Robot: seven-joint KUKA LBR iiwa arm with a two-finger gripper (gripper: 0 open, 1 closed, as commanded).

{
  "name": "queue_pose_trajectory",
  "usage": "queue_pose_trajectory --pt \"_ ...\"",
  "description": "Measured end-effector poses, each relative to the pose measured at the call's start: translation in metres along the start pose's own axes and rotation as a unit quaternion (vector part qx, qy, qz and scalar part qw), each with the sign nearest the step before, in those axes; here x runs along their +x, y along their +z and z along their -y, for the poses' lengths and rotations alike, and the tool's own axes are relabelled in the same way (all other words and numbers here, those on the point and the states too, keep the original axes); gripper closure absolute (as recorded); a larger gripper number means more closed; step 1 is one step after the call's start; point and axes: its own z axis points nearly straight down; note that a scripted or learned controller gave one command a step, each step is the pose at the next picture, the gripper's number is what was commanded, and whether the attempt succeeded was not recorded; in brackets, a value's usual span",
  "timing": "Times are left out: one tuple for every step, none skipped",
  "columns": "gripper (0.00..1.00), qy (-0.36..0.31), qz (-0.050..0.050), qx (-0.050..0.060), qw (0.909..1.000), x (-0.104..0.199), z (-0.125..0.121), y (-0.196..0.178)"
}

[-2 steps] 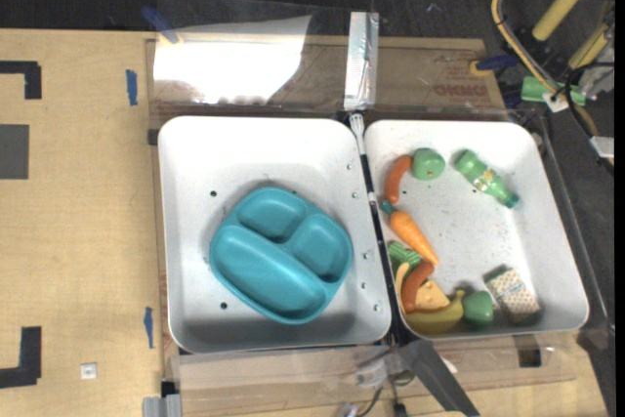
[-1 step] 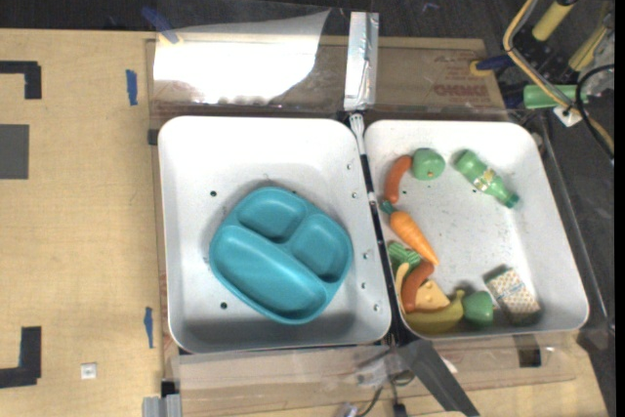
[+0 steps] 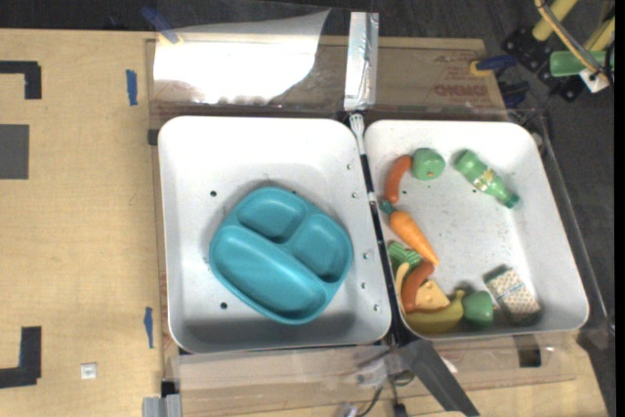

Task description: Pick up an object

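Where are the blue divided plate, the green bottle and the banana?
blue divided plate (image 3: 281,256), camera view, its large front compartment.
green bottle (image 3: 484,178), camera view, middle of its body.
banana (image 3: 433,315), camera view, its curved underside.

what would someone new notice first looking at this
The big teal divided plate stands out first, lying alone in the left bin. Next comes the bright cluster of toy food in the right bin: an orange carrot along its left wall, a green bottle near the top, and a yellow banana at its lower left edge.
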Motion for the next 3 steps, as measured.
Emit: queue_pose_trajectory --pt "1.0 0.004 0.007 0.001 1.0 -0.003 0.0 0.109" --pt "1.0 0.005 0.0 0.0 1.0 0.0 0.0 0.019" --pt "1.0 0.004 0.001 0.003 1.0 0.001 0.003 0.012"
